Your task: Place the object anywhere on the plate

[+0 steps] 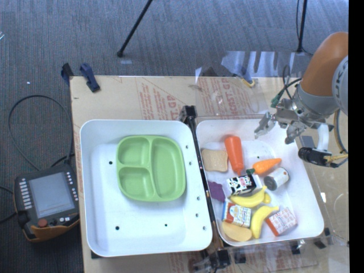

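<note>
A light green plate (151,168) with three compartments lies in the left bin (102,209). The right bin (310,201) holds the toy food: an orange-red cylinder (234,152), a bread slice (214,160), a carrot (266,165), a cow-patterned carton (243,183), a small can (277,178), two bananas (251,198), a juice box (237,214) and a red box (281,220). My gripper (277,129) hangs over the far right part of the right bin, above and beyond the carrot. It is open, with nothing between its fingers.
A purple piece (216,191) lies against the right bin's left wall, and a tan piece (236,231) at its front. A black hinge (190,114) sits between the bins. A teach pendant (48,198) rests on the floor at the left.
</note>
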